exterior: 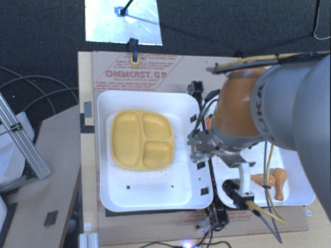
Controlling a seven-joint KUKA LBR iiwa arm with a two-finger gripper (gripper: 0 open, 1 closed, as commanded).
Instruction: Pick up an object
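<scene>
A yellow divided plate [142, 139] with three compartments lies flat in the left white bin [150, 195]. An orange-tan toy shaped like a drumstick [271, 182] lies in the right bin [300, 192], near its front right. The arm's orange band [235, 110] and grey wrist hang over the inner edge of the right bin and hide most of it. My gripper [200, 150] sits low at the divide between the two bins, just right of the plate. A small red-orange bit [208, 122] peeks out beside the wrist.
A cardboard sheet [137, 71] lies under the bins, with a shiny metal plate [123, 14] behind it. Cables and a yellow wire [266, 213] trail over the front of the right bin. An aluminium frame [20, 138] stands at the left.
</scene>
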